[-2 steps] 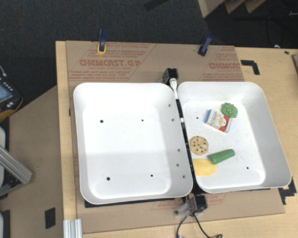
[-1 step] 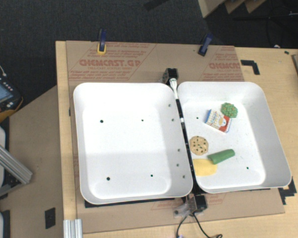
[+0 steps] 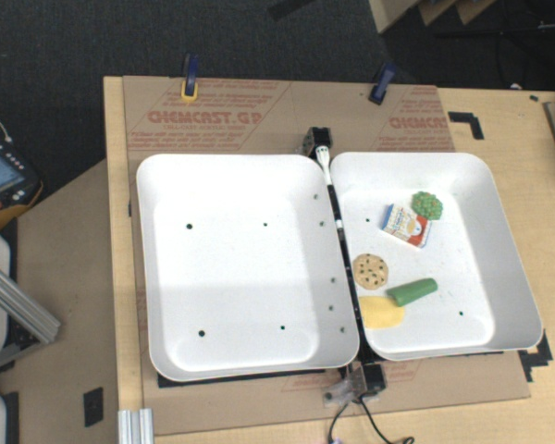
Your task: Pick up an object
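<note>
**Operator:** Report the contents of the right bin [image 3: 476, 248].

**Inspector:** Five items, all located from the round speckled cookie [image 3: 371, 270]. The cookie lies flat on the bin floor near the bin's left wall.

**Operator:** Items toward the near edge from the cookie?

**Inspector:** A green cylindrical piece [image 3: 413, 291] lies on its side to the cookie's lower right, close by but apart from it. A yellow piece [image 3: 383, 314] lies directly below the cookie; its upper right edge meets the left end of the green cylindrical piece.

**Operator:** Items toward the far edge?

**Inspector:** A small carton [image 3: 406, 225], white and blue with a red edge, lies tilted to the cookie's upper right. A green broccoli-like piece [image 3: 427, 205] sits beyond the carton, touching its upper right corner.

**Operator:** Surroundings?

**Inspector:** The left bin [image 3: 231, 266] lies left of the cookie, rim against rim with the right bin. Both rest on the brown board surface [image 3: 259, 109]. Two blue clamps [image 3: 191, 80] grip its far edge, well above the cookie.
</note>
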